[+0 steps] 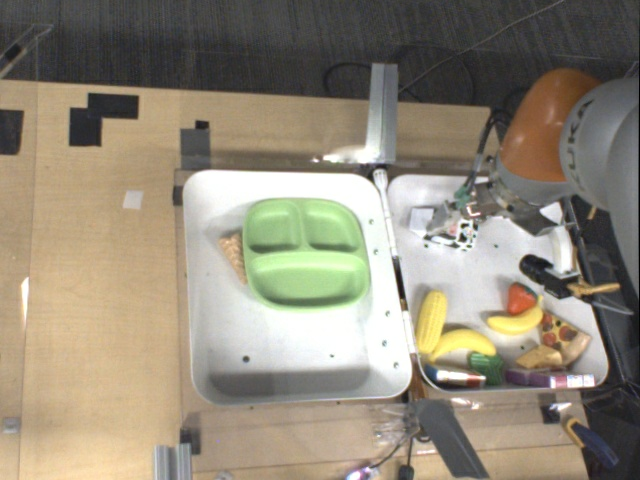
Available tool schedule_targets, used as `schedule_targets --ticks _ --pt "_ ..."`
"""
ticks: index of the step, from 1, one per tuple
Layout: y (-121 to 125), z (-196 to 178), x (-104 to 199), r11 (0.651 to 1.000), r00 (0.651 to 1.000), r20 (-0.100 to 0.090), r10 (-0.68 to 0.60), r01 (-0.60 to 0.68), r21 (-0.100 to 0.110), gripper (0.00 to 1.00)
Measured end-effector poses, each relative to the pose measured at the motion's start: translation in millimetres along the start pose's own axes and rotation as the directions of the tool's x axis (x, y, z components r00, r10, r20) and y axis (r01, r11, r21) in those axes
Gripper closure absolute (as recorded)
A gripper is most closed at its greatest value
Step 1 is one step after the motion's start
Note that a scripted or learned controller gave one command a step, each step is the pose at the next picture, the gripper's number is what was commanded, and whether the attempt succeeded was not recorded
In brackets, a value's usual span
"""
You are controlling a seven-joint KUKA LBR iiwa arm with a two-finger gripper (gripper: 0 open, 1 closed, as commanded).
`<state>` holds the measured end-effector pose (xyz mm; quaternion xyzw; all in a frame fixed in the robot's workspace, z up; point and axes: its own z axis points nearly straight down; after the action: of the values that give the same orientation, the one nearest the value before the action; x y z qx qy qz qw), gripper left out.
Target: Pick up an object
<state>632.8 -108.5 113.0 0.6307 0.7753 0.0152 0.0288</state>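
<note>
Toys lie in a heap at the near end of the right bin (400, 200), and none of them has been picked up yet, so I think the job is only at its start. The gripper (452, 226) sits low in the far part of that bin, over bare white floor, and nothing is held by it. It is too small and blurry here to say how it is set. The grey arm (590, 138) with its orange band (540, 128) comes in from the right side. A yellow corn cob (431, 320) stands near the wall between the two bins. Next to it is a banana (462, 343), with a second banana (515, 321) and a red strawberry (521, 296) farther right. A pizza slice (560, 345) and a purple pen-like toy (545, 377) lie against the front wall. What is left is to go to one toy, close on it and lift it. The toys sit close together and near the walls, so I think a grab there could bump a neighbour or the rim. The second banana and the strawberry have the most open room on their far side. The left bin (210, 308) holds a green tray (303, 251), with lots of bare white floor in front of it.
</note>
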Motion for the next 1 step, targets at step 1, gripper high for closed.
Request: schedule_targets --ticks 1 --pt "44.2 4.8 -10.0 0.999 1.0 -0.018 -0.024 0.024 0.035 0.0"
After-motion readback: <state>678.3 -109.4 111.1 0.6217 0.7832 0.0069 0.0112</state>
